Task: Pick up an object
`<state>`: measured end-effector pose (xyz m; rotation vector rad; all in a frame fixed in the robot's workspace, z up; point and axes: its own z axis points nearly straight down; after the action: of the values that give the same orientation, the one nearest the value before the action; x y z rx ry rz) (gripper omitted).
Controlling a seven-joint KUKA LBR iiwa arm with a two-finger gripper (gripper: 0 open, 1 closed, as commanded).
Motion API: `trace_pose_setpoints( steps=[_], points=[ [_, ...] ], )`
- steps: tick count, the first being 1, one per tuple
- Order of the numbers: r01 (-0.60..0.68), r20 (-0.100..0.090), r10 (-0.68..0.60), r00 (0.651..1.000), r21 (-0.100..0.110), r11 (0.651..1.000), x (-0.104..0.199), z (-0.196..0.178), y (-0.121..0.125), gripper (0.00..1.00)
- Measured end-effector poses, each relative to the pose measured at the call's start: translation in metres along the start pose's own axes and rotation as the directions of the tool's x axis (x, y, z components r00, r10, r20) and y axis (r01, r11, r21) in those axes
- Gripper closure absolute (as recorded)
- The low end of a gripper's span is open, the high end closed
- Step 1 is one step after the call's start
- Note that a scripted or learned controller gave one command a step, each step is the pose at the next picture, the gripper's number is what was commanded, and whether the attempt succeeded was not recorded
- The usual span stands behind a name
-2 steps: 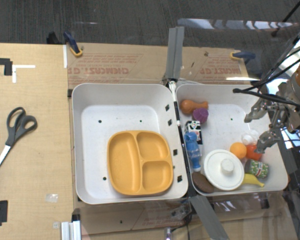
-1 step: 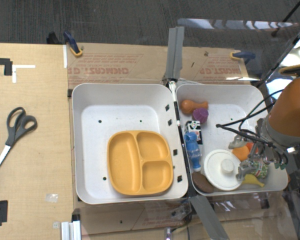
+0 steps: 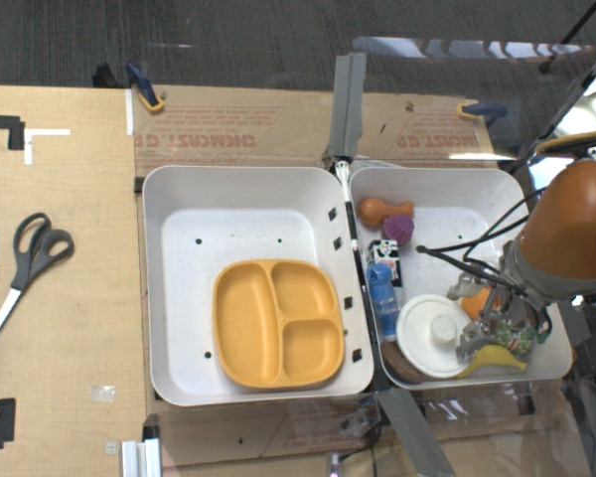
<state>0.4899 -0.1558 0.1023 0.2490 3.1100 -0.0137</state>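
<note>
— What's in the left bin (image 3: 169, 266)?
— A yellow divided plate (image 3: 278, 322), long axis far to near.
— And the right bin (image 3: 447, 179)?
— The hand (image 3: 497, 328) is low at its near right, over a banana (image 3: 494, 360) lying left-right beside a white bowl (image 3: 432, 336). Its grip, I can't tell.

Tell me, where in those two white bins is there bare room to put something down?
Left white bin: bare floor above and left of the yellow divided plastic plate. Right white bin: a bare strip along the far wall; its near half is crowded around the white round lid.
</note>
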Motion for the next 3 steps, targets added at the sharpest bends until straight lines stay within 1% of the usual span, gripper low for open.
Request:
trace_pose_setpoints(
  steps=[1,2,3],
  points=[
    [-0.140,-0.015,0.140,0.990,-0.001,0.990,-0.084,0.008,0.025,0.00],
    [-0.245,-0.015,0.245,0.969,-0.002,0.970,-0.141,-0.058,-0.045,0.00],
    [-0.312,-0.019,0.312,0.950,0.000,0.950,-0.073,0.011,-0.055,0.00]
  ],
)
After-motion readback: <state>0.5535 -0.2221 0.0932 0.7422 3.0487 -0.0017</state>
